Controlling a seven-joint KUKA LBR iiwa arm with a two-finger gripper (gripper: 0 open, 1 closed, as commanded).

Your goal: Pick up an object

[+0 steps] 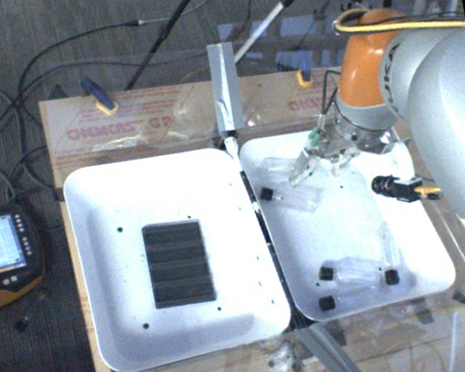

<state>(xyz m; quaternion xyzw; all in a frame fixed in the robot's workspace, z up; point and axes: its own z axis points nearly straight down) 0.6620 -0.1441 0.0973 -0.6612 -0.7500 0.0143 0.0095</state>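
Big and grey, the robot arm [445, 110] fills the right side, with an orange band above its wrist. Its gripper [325, 149] hangs over the back part of the right bin [425, 281]. I cannot tell how its fingers stand. A clear plastic bottle [290, 187] lies in the right bin, just beside the gripper. More clear bottles with black caps [353, 273] lie near that bin's front edge. A black ridged block [177, 262] lies in the left bin [94, 204].

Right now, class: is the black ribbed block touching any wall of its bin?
Apart. The camera view shows the black ribbed block with white floor around it inside the left bin.
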